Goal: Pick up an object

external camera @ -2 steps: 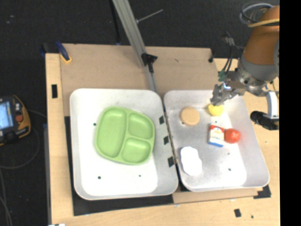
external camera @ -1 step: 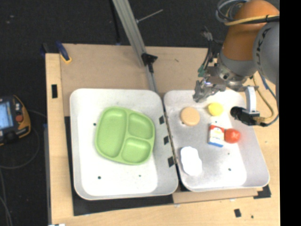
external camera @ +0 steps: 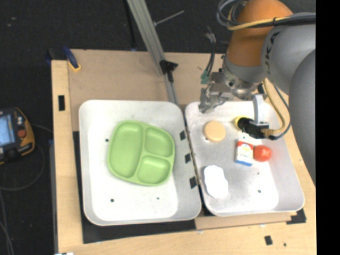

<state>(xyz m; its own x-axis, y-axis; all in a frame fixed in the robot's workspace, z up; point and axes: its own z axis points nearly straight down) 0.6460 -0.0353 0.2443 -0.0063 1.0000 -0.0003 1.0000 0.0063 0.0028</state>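
— While the grey arm [external camera: 289, 41], orange band [external camera: 257, 20] above its wrist, leans in from the right, where does the pincer [external camera: 209, 104] stand?

— Over the far left corner of the right bin [external camera: 287, 195], close to the wall that meets the left bin [external camera: 95, 195]. Whether it is wide or narrow cannot be told from this slanted overhead view.

— And the object nearest it?

— A tan disc [external camera: 215, 131], round and low, pale brown with a smooth, even face, much like a small biscuit or bun. It lies flat on the white floor of the right bin, in the far half, just on the camera's side of the pincer, and looks clear of it.

— What else shares that bin?

— A small carton [external camera: 244, 153], white with red at the top and blue at the base, lies right of the middle. A red ball [external camera: 262, 153] sits against its right side, touching or all but touching. A white lump [external camera: 215, 180], rounded and hard to read against the white floor, sits by the left wall toward the near edge, apart from the disc.

— The left bin?

— It carries a green plate [external camera: 141, 153] with three compartments, one long and two smaller, resting flat near the bin's centre. Both bins sit side by side on the pale brown bench [external camera: 106, 73].
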